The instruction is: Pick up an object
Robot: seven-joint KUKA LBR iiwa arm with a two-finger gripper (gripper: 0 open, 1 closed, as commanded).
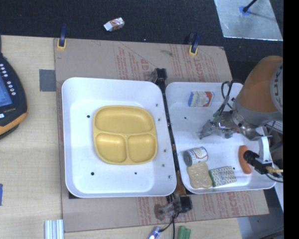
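Nothing is yet held: the tool point(209, 129), whose state cannot be told, is poised inside the right bin point(177, 133), with the can point(195, 156), sponge point(199, 175) and carton point(200, 99) lying ungrasped near it.

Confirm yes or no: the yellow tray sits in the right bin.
No: the yellow tray lies in the left bin, while the right bin holds the small items, such as the can.
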